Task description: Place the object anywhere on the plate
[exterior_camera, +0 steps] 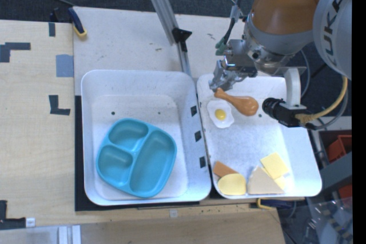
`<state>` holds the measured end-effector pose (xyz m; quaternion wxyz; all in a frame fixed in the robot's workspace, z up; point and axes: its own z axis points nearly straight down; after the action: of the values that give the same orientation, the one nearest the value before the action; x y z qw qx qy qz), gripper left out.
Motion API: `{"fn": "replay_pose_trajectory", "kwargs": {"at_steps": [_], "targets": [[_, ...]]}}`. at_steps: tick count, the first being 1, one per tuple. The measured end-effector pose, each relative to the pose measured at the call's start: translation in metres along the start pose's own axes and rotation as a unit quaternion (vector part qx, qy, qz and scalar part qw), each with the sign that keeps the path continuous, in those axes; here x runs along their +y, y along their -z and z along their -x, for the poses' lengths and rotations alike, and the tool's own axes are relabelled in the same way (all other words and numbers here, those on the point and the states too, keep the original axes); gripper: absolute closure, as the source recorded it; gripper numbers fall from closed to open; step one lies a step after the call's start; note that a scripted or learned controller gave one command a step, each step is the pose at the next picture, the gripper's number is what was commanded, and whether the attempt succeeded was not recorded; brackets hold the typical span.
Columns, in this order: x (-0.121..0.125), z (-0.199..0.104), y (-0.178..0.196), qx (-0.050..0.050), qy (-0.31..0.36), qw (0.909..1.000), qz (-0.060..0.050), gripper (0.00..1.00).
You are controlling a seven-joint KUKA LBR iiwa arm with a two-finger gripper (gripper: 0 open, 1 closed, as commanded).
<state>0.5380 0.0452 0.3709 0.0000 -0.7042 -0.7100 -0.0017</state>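
Observation:
A blue plate (136, 157) with three compartments lies in the left bin (97, 86), toward its front. In the right bin (297, 177), a brown toy drumstick (239, 103) lies near the back, next to a toy fried egg (220, 115). My gripper (223, 82) hangs at the back left corner of the right bin, directly over the thin bone end of the drumstick. Its fingertips touch or nearly touch that end; I cannot tell whether they hold it.
At the front of the right bin lie a small orange piece (223, 168), a round yellow piece (232, 184), a yellow cheese block (274, 165) and a pale wedge (263, 181). A metal pole (163, 6) slants over the back of the bench.

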Motion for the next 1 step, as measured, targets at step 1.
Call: {"fn": "replay_pose_trajectory", "kwargs": {"at_steps": [1], "targets": [[0.0422, 0.0155, -0.0278, -0.003, -0.004, 1.0, -0.002, 1.0]]}}
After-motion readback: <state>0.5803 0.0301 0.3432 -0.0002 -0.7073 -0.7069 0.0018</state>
